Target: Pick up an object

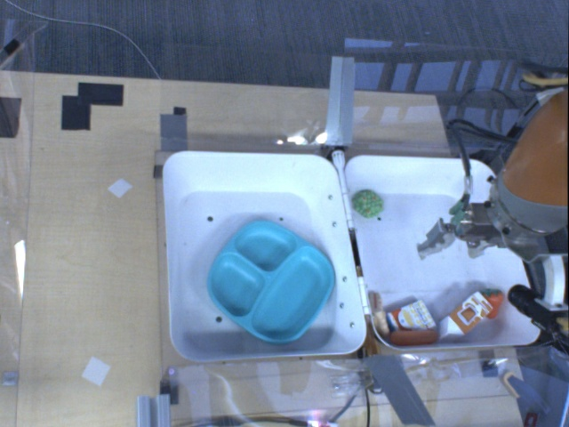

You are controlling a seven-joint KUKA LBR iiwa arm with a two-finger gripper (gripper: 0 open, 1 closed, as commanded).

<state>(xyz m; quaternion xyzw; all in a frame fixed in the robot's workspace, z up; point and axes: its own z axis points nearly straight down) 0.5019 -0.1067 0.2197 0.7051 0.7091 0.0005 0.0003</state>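
My gripper [433, 243] hangs over the middle of the right bin [418, 185], reaching in from the right, with nothing seen between its fingers. A green fuzzy ball [367, 203] lies at the bin's upper left, well left of the gripper. Along the bin's front edge lie a small yellow and white carton [414, 313], a reddish sausage-shaped toy [411, 335] and an orange and white carton [472, 312], all below the gripper.
The left bin [191, 203] holds a blue divided plate [270, 279]. A metal post [340, 100] stands behind the wall between the two bins. The arm's orange band [538, 149] and cables fill the right side above the right bin.
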